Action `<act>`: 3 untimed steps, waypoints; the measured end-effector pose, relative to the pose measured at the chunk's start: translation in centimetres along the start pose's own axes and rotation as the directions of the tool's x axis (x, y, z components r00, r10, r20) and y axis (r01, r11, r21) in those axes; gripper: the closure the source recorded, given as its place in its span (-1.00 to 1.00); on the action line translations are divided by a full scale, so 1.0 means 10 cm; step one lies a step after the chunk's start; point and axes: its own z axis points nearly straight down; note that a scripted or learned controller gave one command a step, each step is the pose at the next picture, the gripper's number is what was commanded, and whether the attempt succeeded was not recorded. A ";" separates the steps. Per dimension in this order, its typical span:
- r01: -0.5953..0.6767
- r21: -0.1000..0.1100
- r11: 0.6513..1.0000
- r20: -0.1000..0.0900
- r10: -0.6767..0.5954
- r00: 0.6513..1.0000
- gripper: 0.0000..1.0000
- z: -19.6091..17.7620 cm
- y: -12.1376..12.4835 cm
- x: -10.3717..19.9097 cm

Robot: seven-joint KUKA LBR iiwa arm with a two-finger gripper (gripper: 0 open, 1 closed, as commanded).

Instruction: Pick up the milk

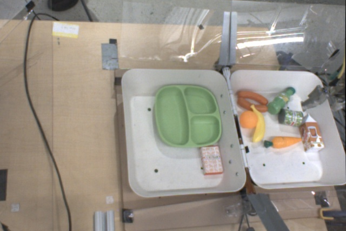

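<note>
Just below the gripper (317, 96) (open or clenched, I cannot tell) the milk (312, 136) lies in the right bin (281, 177), apart from it, carrot (285, 142) just beside. Likely a light, stiff little carton with slick faces; squeezing its two flat sides mid-body looks safest.
</note>
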 end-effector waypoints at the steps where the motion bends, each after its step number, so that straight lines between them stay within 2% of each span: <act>1: -0.094 0.003 0.996 0.000 0.094 0.996 -1.00 1.19 -0.29 -0.32; 2: -0.488 0.005 0.873 0.001 0.488 0.873 -1.00 1.77 -0.57 -0.08; 3: -0.733 0.002 0.681 0.000 0.733 0.681 -1.00 1.73 -0.56 -0.04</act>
